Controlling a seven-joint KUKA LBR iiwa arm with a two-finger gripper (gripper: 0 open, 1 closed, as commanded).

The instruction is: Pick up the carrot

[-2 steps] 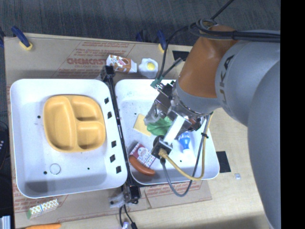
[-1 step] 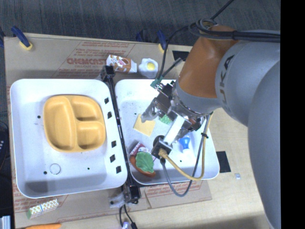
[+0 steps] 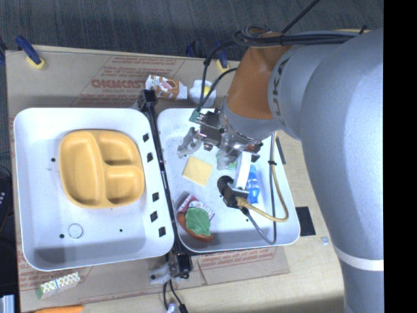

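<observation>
I judge my hand (image 3: 203, 142), spread and holding nothing, is in the approach, so next I steer it to the orange, green-topped carrot (image 3: 195, 225) at the right white bin (image 3: 287, 230)'s near edge

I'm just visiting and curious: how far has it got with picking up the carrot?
Done: the arm has reached into the right bin, and its gripper sits above the yellow slice. In hand: nothing I can see between the jaws. Left: the whole pick. The carrot, orange under a green top, lies at that bin's near-left corner, apart from the gripper. The left bin holds a yellow tray.
</observation>
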